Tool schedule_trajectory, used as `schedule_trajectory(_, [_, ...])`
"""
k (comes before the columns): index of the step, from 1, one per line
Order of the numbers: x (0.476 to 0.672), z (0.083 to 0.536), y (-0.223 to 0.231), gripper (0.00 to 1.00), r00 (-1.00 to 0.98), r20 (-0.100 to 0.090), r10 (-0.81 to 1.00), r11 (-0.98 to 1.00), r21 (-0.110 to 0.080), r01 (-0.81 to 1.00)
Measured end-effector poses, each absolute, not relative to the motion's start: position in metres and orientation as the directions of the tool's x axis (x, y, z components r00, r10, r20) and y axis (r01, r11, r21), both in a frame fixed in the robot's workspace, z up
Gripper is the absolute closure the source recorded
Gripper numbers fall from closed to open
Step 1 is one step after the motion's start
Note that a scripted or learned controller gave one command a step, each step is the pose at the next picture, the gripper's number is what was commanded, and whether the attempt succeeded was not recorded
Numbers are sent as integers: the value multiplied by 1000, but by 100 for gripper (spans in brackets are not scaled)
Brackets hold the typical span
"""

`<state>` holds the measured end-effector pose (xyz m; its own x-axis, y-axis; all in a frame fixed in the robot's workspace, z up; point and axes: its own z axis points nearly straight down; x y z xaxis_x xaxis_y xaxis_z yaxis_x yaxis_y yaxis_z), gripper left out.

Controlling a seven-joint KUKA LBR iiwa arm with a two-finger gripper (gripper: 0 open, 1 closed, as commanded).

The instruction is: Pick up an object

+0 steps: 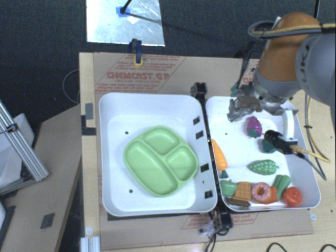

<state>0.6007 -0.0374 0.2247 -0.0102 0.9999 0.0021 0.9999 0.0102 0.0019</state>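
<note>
The purple toy [254,126] lies in the far part of the right bin [310,196], and it is the piece closest to your gripper [239,112]. The gripper sits just to the toy's left and slightly farther back, over the bin's far-left corner. From this slant you cannot tell whether the gripper is spread apart or closed together, nor whether it touches the bin floor. Nearer to you from the purple toy a small teal piece [269,146] rests mid-bin, and a bumpy green vegetable [262,167] lies just beyond it. An orange carrot [219,155] lies along the bin's left wall. The near edge holds a crowded row of five toys touching or nearly so: a green piece [227,187], a tan waffle [242,190], a pink-iced donut [261,192], a green pepper [281,182] and a red tomato [292,195]. In the left bin [113,119] you have a pale green divided plate [160,160] lying flat, near the middle.
</note>
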Motion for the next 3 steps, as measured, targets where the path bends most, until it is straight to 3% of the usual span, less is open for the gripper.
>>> schedule_trajectory(2, [591, 230, 54, 100, -8, 1, 1000, 8, 0, 1000])
schedule_trajectory(3, [607, 229, 60, 100, -7, 1, 1000, 7, 3, 1000])
